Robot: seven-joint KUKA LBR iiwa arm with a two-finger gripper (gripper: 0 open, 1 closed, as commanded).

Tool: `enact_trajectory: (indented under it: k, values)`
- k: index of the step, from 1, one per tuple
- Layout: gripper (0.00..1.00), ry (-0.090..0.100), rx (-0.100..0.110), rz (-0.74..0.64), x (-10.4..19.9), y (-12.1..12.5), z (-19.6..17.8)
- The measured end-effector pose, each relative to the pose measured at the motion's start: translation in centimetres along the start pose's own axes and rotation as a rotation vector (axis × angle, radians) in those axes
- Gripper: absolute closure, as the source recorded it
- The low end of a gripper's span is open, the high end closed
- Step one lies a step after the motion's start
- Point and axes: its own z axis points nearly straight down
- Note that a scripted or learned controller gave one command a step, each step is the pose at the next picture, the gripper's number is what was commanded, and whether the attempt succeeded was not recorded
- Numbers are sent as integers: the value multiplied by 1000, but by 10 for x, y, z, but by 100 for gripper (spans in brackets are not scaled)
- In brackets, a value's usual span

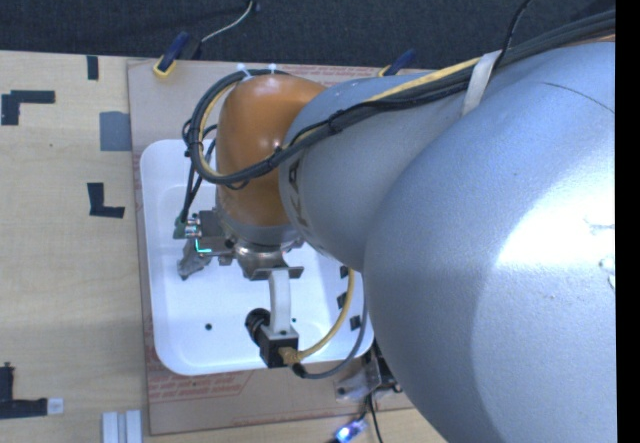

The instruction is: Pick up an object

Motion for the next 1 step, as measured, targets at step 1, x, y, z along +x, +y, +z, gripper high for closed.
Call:
enact_trajectory:
  k: [1]
  values:
    - [0,0,0,0,0,0,0]
